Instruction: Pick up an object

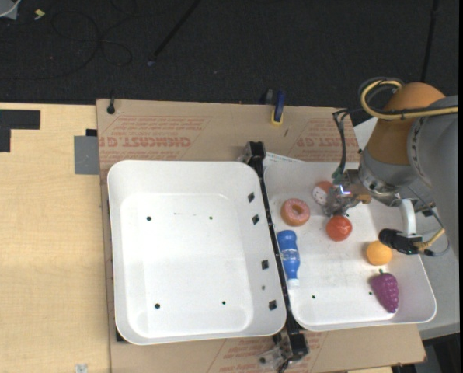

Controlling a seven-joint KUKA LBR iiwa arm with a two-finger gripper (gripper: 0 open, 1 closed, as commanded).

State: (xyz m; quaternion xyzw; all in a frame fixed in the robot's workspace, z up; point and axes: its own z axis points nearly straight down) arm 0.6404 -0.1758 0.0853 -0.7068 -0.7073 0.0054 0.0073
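The gripper (342,199) was low in the right bin (418,314), near its far edge, just above the red tomato (339,228). The doughnut (295,211), orange (378,253), grapes (385,291) and blue bottle (287,256) lay around.

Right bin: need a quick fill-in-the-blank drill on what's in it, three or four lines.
1. The blue plastic bottle lies along the right bin's ____ wall.
2. The claw is just above the round ____ tomato-like ball.
3. The pink ring-shaped ____ lies left of that ball.
4. The purple grape bunch lies below the small ____ fruit in the view.

Missing words: left; red; doughnut; orange
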